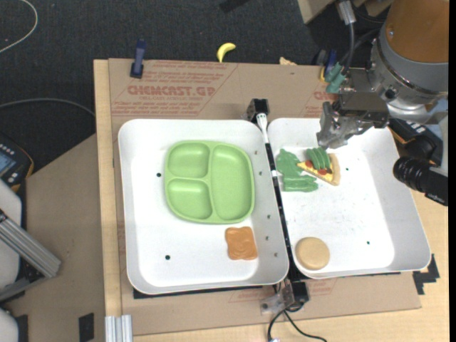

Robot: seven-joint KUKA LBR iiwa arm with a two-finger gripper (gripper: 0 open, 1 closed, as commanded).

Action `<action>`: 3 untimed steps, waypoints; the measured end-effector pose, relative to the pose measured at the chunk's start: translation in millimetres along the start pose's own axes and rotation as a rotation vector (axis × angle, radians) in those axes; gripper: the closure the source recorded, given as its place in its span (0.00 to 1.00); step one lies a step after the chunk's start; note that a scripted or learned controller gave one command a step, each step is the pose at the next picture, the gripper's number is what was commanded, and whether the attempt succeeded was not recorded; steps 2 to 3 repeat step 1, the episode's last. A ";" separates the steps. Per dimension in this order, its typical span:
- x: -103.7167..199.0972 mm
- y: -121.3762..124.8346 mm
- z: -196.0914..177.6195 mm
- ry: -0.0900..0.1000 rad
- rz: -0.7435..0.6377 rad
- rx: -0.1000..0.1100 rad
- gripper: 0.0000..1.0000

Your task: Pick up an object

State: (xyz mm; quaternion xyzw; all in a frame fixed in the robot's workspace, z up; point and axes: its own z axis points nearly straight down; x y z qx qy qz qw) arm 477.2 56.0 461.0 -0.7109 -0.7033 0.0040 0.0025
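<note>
Pizza slice lies in the right bin beside green leaves; we hover our gripper just above, grip unreadable. We judge approach; next, descend.

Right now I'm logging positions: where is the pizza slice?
In the right bin, upper left part, the pizza slice lies beside green leaves, just below the tool.

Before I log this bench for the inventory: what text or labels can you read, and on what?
"CHEMCAST G P", large red print on the cardboard sheet beneath the bins.
Smaller red lines above and below it: too blurred to read.
More red print at the cardboard's right, by the gripper: unreadable.
</note>
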 end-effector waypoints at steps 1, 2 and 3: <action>-13.0 2.4 48.3 0.001 -0.007 -0.003 1.00; -13.0 2.4 48.3 0.001 -0.007 -0.003 1.00; -13.0 2.4 48.3 0.001 -0.007 -0.003 1.00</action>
